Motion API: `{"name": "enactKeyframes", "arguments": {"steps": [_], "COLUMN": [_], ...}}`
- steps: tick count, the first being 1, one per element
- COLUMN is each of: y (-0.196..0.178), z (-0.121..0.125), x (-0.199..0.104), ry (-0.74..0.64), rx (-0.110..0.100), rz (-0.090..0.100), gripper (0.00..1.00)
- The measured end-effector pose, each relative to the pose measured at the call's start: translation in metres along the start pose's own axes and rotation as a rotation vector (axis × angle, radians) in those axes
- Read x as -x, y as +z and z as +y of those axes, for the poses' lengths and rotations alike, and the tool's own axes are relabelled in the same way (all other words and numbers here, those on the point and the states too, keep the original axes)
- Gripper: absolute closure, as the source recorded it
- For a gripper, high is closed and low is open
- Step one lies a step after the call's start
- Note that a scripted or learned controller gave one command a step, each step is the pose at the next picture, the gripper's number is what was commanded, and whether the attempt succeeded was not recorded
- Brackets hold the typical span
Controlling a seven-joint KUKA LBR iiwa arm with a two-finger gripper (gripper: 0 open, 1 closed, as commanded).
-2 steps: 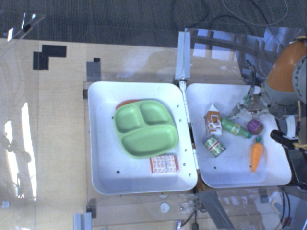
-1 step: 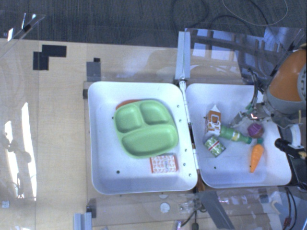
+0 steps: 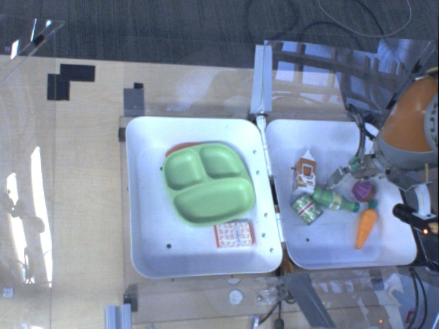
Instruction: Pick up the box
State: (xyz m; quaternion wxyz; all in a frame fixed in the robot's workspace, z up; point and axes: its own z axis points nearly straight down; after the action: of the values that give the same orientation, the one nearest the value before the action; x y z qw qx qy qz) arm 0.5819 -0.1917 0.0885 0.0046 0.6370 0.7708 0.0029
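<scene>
Hovering over the right bin [image 3: 411,249] now, the arm [image 3: 410,125] comes in from the right w/ its orange band up high, and the gripper [image 3: 355,170] sits low among the clutter, just above a purple toy [image 3: 363,189] and right by the cap end of a green bottle [image 3: 335,199]. Fingers: can't tell open or closed, the tips blur into the objects under them, so no call on that; nothing clearly seen pinched between them either. Which item is "the box"? Best candidate nearby is the small carton [image 3: 306,173], white and orange w/ a gabled top, standing-ish in the right bin, left of the gripper and near it, w/ the bottle between them lower down. Its long axis runs roughly top-to-bottom in the view, tilted slightly. There's also a flat patterned box [image 3: 234,234] in the left bin [image 3: 140,204], touching the lower edge of the green divided tray [image 3: 208,183], well apart from the gripper, across the wall between bins. Also in the right bin: a green can [image 3: 306,208] just below the carton and a carrot [image 3: 365,228] lower right. My read: the key relation is leftward; either box lies to the gripper's left, the carton far closer. The grab looks not yet made; a sideways shift left plus lining the fingers across the carton's narrow width seems the need.
</scene>
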Motion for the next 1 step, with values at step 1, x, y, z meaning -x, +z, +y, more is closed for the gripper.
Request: {"name": "enactKeyframes", "arguments": {"steps": [1], "y": [-0.0003], "z": [-0.0205], "x": [0.0074], "ry": [0.102], "rx": [0.001], "rz": [0.002], "gripper": [0.00]}}
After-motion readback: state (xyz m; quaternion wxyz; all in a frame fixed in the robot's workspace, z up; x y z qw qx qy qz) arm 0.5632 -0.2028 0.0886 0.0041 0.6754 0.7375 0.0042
